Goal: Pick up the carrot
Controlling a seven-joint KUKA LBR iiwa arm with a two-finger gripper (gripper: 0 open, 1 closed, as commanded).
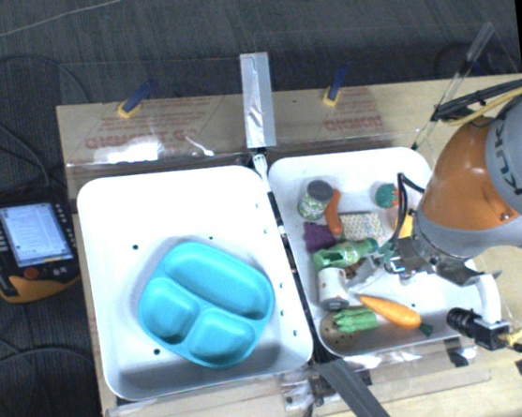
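The carrot (391, 311) is orange with a green leafy end on its left. It lies flat near the front of the right bin (359, 164), tip pointing right. My gripper (392, 262) hangs just above and behind the carrot, over the middle of that bin, below the grey arm with its orange band (466, 189). Nothing shows as held in it.
Behind the carrot the right bin holds a green bottle (342, 255), a white can (332, 286), a purple piece (316, 236), an orange sausage shape (334, 211), a round tin (316, 196) and a teal item (387, 195). A blue divided tray (206, 301) sits in the left bin (110, 212).
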